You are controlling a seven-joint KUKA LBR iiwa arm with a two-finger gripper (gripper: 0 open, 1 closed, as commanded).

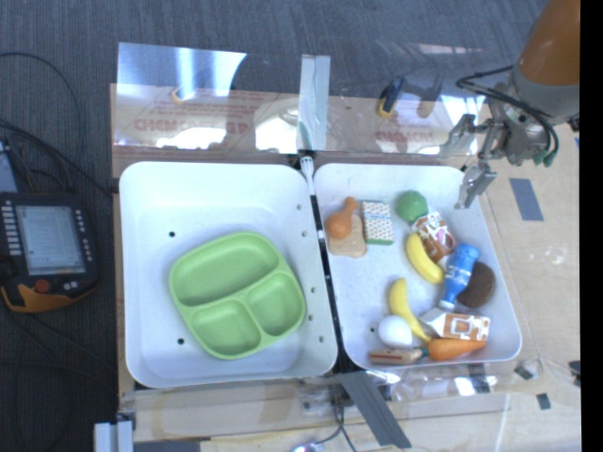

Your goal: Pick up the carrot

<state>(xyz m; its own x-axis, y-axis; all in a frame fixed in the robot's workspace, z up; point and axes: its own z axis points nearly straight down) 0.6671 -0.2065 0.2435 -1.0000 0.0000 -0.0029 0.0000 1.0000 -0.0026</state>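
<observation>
Over at the right bin's [332, 281] upper right corner, the gripper [477, 183] hangs just above the rim, fingers angled down toward the bin, and from this slant I cannot tell whether they are parted or closed; nothing sits between them. Way across the bin, the carrot [456, 348] lies flat along the near wall, tucked in the lower right corner. It's boxed in: a small carton [462, 327] presses against it from above, and a brown stick-shaped piece [396, 356] lies just to its left, beside a white egg [395, 330]. Tight quarters down there, with the bin wall right behind it. A banana [405, 306] curves just up from the egg, and a blue bottle [460, 273] leans beside a dark brown ball [479, 284]. Open floor shows in the bin's middle left. Next door, the left bin [151, 196] carries a green divided plate [237, 293] with bare white room all round it.
</observation>
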